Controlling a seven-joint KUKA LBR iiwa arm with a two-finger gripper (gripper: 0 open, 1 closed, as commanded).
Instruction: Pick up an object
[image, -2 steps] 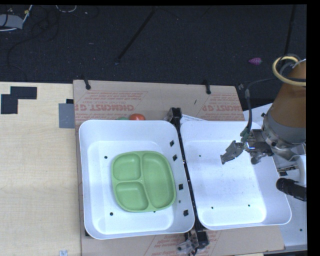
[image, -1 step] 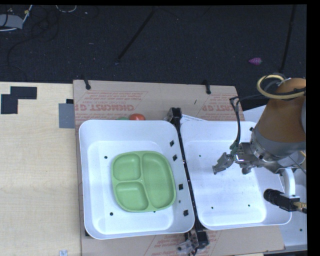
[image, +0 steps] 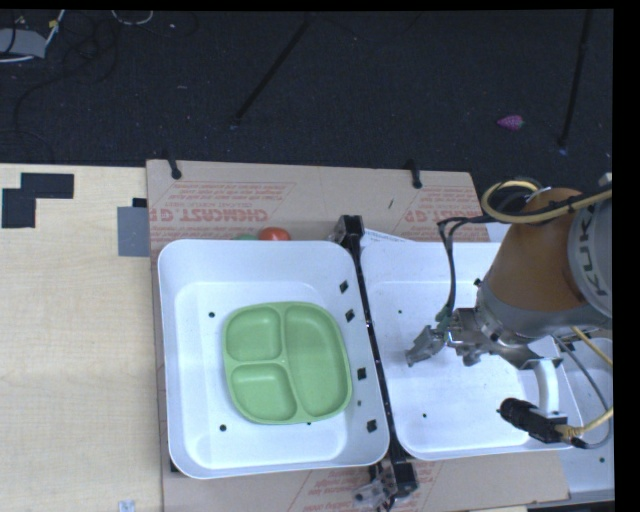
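Green plate (image: 287, 362): three compartments, lies flat on the floor of the left bin (image: 190, 300), roughly mid-bin, turned a little off square with the walls. Nothing rests in its compartments. This is the task thing.

Gripper (image: 418, 350): right of the plate, across the black strip (image: 365, 330) that runs between the two bins, well apart from the plate. It sits over the floor of the right bin (image: 420, 300), about level with the plate's middle, tip aimed toward the plate. Grip state: cannot tell, as the tip is small and dark against the white. Nothing is visibly grasped. It may be touching the bin floor or just above it; the view is too poor to say.

Arm (image: 540, 265): the orange band and grey body are further right of the plate than the gripper, over the right bin's far-right part.

Small orange-red round thing (image: 274, 235): beyond the plate, just past the left bin's far rim, outside the bin, on the cardboard sheet (image: 300, 200). A hint of green is just beside it on the left; unclear what it is.

The cardboard sheet underlies both bins and carries red print.

Left of the plate, past the bin wall: pale wooden bench (image: 70, 350) with a grey patch (image: 131, 230) and a black stepped shape (image: 35, 195).

Far beyond the plate and to its right, on the dark floor: a small purple thing (image: 511, 122).
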